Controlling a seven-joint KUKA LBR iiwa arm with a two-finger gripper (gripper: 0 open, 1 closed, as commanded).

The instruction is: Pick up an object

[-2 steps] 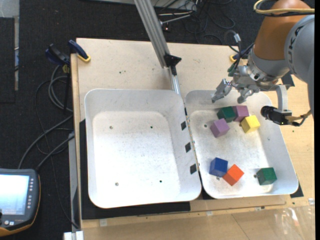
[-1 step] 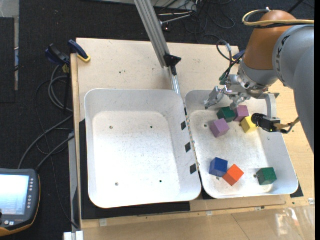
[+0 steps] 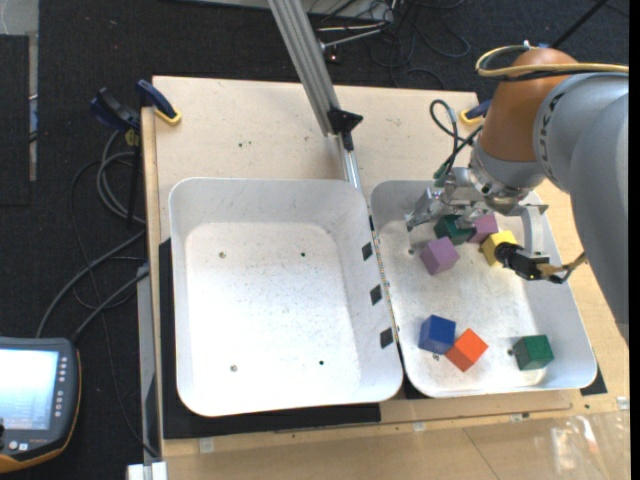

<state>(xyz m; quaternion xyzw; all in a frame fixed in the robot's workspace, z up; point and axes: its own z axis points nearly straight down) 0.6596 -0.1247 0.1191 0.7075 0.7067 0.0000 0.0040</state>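
**Arm down over the blocks at the far end of the bin**

The grey arm (image 3: 575, 118) reached in from the right, its orange band above the wrist, and hung low over the far end of the white bin (image 3: 500, 303) nearer to it. The jaws sat among a small huddle of blocks there. From where I stood I could not tell whether they were apart or together, nor whether anything was caught in them.

Right under them lay a dark green piece (image 3: 457, 231), partly hidden by the wrist. A purple block (image 3: 438, 255) lay tilted just beside it, on the side toward the other bin, and a pink block (image 3: 486, 224) lay close on the opposite side.

Well apart from that huddle, at the near end of the same bin, a blue cube (image 3: 436, 334) and an orange cube (image 3: 467, 350) touched corner to corner. A green cube (image 3: 532, 351) stood by itself near the bin's outer corner.

The second white bin (image 3: 260, 298) lay alongside. Both bins rested on the pale table (image 3: 250, 128).
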